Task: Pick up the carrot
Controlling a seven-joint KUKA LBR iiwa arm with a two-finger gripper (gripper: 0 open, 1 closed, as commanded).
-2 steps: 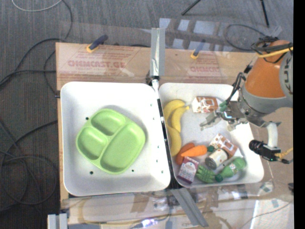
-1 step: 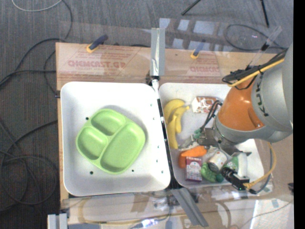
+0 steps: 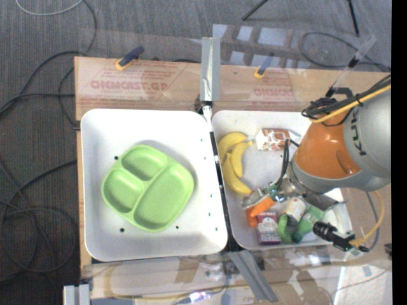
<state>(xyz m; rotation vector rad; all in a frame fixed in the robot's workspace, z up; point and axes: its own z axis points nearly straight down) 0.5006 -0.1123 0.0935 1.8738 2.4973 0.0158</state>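
The carrot (image 3: 258,208) is a small orange piece lying in the right bin (image 3: 249,240), below the bananas and just above a pink packet. My gripper (image 3: 278,193) hangs low over the bin's middle, right beside the carrot's upper right end, under the grey arm with its orange band (image 3: 323,152). The arm's bulk covers the gripper's upper part.
Two yellow bananas (image 3: 234,161) lie at the right bin's left side. A brown-and-white packet (image 3: 273,138) sits at the back. A pink packet (image 3: 268,227), green items (image 3: 306,224) and a white bottle (image 3: 294,207) crowd the front. The left bin (image 3: 102,234) holds a green divided plate (image 3: 148,187).
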